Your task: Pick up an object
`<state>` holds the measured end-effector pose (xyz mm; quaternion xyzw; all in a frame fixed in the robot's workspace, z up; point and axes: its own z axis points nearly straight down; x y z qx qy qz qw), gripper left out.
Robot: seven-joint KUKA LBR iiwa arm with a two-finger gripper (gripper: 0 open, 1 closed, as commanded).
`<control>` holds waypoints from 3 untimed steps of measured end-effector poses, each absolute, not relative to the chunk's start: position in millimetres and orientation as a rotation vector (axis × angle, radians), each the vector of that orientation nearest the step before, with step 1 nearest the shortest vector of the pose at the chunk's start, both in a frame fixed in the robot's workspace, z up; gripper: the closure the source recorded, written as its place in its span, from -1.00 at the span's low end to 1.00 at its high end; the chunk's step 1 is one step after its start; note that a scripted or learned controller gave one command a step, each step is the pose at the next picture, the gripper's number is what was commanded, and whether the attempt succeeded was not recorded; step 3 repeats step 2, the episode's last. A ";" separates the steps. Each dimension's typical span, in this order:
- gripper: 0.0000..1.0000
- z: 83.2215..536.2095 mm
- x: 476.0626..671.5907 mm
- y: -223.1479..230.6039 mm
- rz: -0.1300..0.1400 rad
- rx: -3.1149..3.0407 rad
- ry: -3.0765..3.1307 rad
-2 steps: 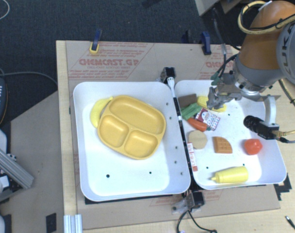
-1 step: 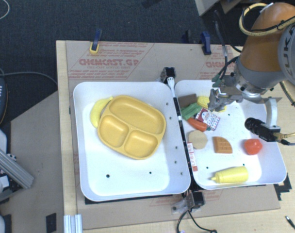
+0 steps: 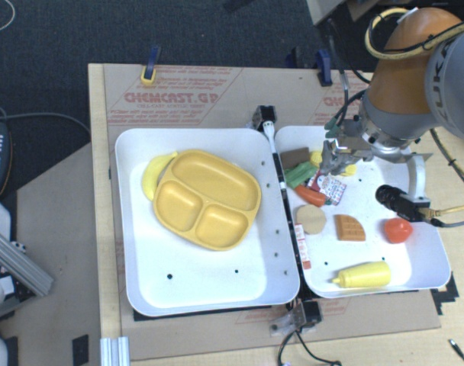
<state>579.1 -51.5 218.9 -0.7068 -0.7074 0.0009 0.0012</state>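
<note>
And there's the pincer (image 3: 333,171), low over the right-hand white bin (image 3: 434,258). From where I stand I cannot tell how wide it is set or whether it has hold of anything, because the wrist blocks my view. Right under its tip lies the small white packet with red and blue print (image 3: 333,191), the likeliest pick, I'd say, and it's crowded in there! The orange-red carrot-shaped piece (image 3: 308,197) touches its left side, and the green plastic piece (image 3: 299,174) and the dark brown block (image 3: 295,157) sit just beyond. That's the danger: a flat packet could slip free, or the pincer could catch a neighbour instead and shove the whole heap toward the wall. Further out, the tan round biscuit (image 3: 311,220), the brown waffle square (image 3: 349,228), the red ball (image 3: 398,231) and the yellow squeeze bottle (image 3: 362,275) lie apart and look like easier targets. Over in the left white bin (image 3: 140,273), the yellow divided plastic tray (image 3: 205,198) lies well apart. Both bins rest on the brown table (image 3: 102,204).
</note>
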 end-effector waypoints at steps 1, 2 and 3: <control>1.00 235.3 577.5 -63.5 -0.002 -2.224 -2.223; 1.00 217.2 582.3 -54.8 0.003 -2.218 -2.221; 1.00 217.2 582.3 -54.8 0.003 -2.218 -2.221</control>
